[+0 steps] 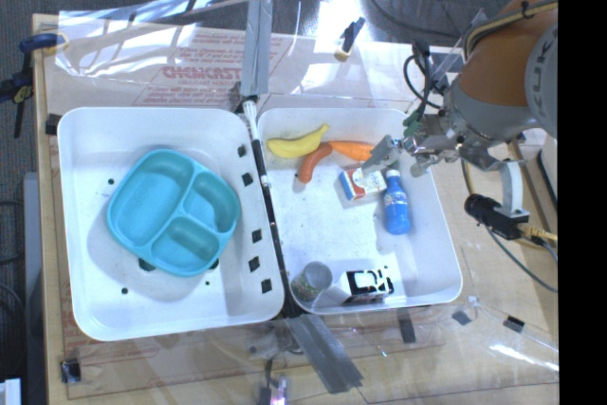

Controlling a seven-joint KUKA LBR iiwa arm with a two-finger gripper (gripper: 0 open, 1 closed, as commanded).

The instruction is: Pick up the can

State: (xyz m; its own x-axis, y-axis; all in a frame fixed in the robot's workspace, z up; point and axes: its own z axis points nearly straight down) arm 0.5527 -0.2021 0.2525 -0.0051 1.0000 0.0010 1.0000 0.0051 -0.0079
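The arm (503, 71) reaches over the right bin's (446, 251) far right corner; the gripper (391, 155) hangs above the small carton (353, 185), and I cannot tell its state. The can (311, 281) stands upright near the bin's near left corner; best to travel there, descend vertically and centre on it, clear of the wall.

You have open white floor in the middle of the right bin (432, 204), between the can (311, 281) at the near left corner and the cluster at the far end. Beside the can, a small black-and-white box (368, 284) crowds its right side, and the bin's divider wall (266, 223) hems its left. Farther back, the blue bottle (395, 204), carton (358, 184), carrot (352, 149), sausage (312, 163) and banana (296, 143) block your path, with the gripper (394, 150) above them.
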